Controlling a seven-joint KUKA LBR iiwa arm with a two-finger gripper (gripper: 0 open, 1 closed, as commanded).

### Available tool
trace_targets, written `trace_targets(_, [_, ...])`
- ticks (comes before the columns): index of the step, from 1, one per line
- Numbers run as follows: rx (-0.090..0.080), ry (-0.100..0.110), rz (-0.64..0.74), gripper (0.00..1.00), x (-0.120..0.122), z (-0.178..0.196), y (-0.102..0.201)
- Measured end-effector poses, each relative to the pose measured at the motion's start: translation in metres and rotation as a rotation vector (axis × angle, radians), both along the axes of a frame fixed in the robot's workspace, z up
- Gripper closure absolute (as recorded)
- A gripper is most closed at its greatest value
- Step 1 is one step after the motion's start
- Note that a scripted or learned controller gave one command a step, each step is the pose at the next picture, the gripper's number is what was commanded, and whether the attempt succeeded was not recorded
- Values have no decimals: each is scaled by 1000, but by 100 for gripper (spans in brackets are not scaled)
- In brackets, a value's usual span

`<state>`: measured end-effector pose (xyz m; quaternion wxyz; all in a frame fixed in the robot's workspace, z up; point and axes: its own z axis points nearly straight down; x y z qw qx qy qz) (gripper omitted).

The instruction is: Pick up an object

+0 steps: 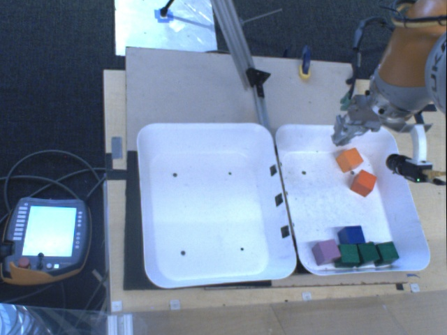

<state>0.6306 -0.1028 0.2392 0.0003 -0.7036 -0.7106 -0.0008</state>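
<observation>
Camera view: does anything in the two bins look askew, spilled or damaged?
Nothing stands out. The right bin holds two orange blocks lying loose and rotated near the tool, and a tidy cluster of purple, blue and green blocks at its near edge. No damage is visible.

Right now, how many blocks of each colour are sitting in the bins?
Orange blocks: 2, at and
Green blocks: 3, at and
Blue block: 1
Purple block: 1
Total: 7, all in the right bin
</observation>
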Motion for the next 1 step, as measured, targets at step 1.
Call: trace_targets(1, [1,-2,1,100,5,8,58])
